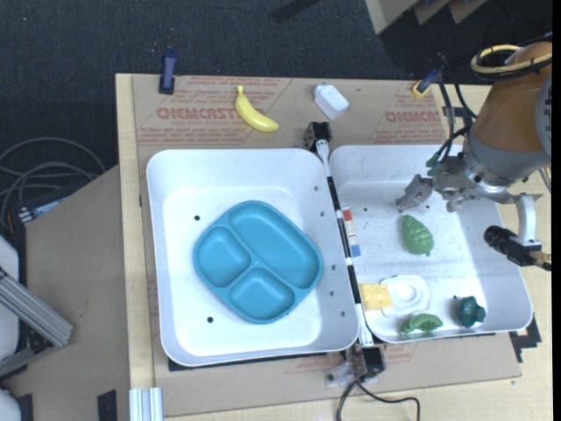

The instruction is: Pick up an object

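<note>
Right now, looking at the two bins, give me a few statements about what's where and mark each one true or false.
1. The blue tray lies in the left bin. True.
2. The banana lies in the right bin. False: it lies on the bench behind the left bin.
3. The gripper hangs over the right bin. True.
4. The gripper holds the green object. False: that object lies on the bin floor, apart from the gripper.
5. The teal object sits in the right bin's near corner. True.

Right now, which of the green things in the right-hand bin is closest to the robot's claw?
The larger leafy green piece, alone mid-bin just below the gripper. The other green leafy piece lies at the front rim.
</note>
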Controlling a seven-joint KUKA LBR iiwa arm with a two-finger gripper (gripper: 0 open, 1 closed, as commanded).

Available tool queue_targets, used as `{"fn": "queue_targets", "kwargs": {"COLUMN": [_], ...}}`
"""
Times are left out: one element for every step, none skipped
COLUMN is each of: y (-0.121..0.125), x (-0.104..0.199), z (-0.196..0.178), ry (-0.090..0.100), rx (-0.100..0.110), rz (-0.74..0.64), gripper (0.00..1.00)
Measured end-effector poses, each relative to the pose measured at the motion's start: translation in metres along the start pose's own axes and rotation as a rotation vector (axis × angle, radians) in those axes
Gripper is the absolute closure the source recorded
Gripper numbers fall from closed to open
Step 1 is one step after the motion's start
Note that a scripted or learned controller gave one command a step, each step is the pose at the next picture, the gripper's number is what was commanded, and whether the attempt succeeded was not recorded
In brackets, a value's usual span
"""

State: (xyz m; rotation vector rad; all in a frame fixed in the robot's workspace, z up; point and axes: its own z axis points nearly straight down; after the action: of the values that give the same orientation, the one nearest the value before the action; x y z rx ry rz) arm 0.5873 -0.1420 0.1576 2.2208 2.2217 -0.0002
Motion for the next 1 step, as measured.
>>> {"fn": "queue_targets", "kwargs": {"y": [-0.0276], "x": [0.0102], "z": [0.0736], "ry": [0.001], "rx": [0.002], "rz": [0.000], "gripper": [0.00]}}
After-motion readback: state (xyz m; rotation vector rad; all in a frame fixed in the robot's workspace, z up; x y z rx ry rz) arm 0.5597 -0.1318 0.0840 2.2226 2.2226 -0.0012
